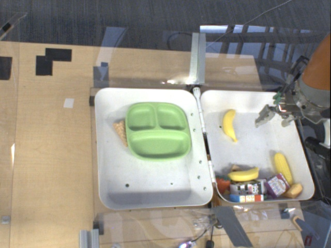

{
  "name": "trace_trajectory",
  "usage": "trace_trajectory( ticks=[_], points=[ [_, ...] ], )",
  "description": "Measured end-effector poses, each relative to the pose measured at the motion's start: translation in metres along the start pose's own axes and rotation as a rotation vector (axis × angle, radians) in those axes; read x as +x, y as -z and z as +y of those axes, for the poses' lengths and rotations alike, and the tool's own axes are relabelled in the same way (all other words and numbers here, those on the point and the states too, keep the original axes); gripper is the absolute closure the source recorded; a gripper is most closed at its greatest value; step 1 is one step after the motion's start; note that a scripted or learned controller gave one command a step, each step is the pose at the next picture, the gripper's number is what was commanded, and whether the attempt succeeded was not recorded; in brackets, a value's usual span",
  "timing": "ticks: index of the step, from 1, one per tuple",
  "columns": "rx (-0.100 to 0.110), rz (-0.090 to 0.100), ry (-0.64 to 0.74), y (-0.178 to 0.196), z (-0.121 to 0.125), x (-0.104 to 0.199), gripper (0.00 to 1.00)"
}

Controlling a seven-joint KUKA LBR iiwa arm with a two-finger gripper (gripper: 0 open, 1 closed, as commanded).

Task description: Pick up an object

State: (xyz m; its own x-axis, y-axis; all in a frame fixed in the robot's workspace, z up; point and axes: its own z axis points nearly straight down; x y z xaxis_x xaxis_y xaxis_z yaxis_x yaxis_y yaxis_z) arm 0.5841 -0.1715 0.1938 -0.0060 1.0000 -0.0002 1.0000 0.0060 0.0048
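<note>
Camera view, slanted from above: the grey two-finger gripper [275, 117] hangs over the right white bin [258, 98], fingers spread wide with nothing between them. Left of the fingers, apart from them, lies a yellow curved banana [229, 125]. Nearer the camera than the fingers — along the bin's front wall — sit a yellow corn cob [282, 168], a second banana [243, 175] and a purple carton [277, 185]. Well left, a green divided plastic plate [157, 130] occupies the left white bin [108, 154].

A green divided plate [157, 130] sits in the left bin [150, 190], partly covering a cracker [120, 132].
</note>
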Motion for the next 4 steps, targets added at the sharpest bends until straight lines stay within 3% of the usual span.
trace_trajectory(
  ticks=[1, 2, 3, 4],
  points=[
    [-0.003, -0.001, 0.199, -0.098, 0.016, 0.045, 0.0],
    [-0.009, 0.0, 0.199, -0.087, 0.018, 0.046, 1.0],
    [-0.001, 0.0, -0.013, -0.061, 0.072, 0.06, 1.0],
    [-0.002, 0.0, -0.138, -0.007, 0.087, 0.107, 1.0]
  ],
)
